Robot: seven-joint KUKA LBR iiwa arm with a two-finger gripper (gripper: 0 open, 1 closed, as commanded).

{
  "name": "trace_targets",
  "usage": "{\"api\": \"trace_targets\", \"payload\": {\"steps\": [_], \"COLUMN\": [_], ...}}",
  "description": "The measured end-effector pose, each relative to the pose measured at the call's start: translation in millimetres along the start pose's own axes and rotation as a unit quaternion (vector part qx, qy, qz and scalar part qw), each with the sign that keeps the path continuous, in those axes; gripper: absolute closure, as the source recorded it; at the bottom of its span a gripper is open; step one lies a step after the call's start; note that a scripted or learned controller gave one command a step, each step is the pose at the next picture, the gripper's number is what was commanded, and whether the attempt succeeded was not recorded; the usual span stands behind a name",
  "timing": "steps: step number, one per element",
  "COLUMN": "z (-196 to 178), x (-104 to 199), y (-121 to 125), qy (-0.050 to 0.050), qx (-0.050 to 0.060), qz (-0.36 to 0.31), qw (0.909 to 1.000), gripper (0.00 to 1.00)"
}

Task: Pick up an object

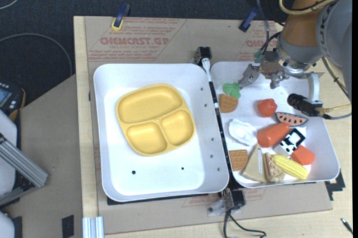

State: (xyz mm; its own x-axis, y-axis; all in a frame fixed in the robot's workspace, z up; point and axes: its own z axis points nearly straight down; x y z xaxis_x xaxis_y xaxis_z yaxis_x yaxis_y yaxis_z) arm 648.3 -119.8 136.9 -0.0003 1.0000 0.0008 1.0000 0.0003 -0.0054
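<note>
Candidate objects: a loose heap of toy food in the right bin (331,159), none lifted.

- Green piece (231,89), far-left of the heap, just beside the gripper's left finger; probably the nearest target, judged from position alone.
- Brown cookie-like piece (227,102), just near of the green one, against the bin's left wall.
- Small red piece (267,107), standing apart toward the bin's middle.
- Watermelon slice (291,118), right of it.
- White crumpled item (241,131) and long orange-red piece (272,134), touching or nearly so.
- Black-and-white tag (291,140), partly under the orange-red piece; what it belongs to cannot be told.
- Corn cob (291,166), sandwich-like wedge (258,167) and cracker (238,159), crowded along the near edge and overlapping, so their outlines are hard to separate.

Gripper (262,78): over the far end of the right bin, two fingers spread well apart with nothing between them; it appears poised for a descent rather than closed on anything. Whether the fingertips touch the bin floor cannot be told.

Arm (313,18): enters from the right, cut off at the frame's edge.

Left bin (112,175): holds a yellow divided tray (155,118), lying flat, apart from the heap.
</note>
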Motion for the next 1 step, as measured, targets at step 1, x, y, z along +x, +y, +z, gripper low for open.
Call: {"api": "trace_targets", "payload": {"steps": [1], "z": [52.1], "x": [0.7], "y": [0.2], "qy": [0.0], "qx": [-0.001], "qz": [0.0], "qw": [1.0], "gripper": [0.0]}}
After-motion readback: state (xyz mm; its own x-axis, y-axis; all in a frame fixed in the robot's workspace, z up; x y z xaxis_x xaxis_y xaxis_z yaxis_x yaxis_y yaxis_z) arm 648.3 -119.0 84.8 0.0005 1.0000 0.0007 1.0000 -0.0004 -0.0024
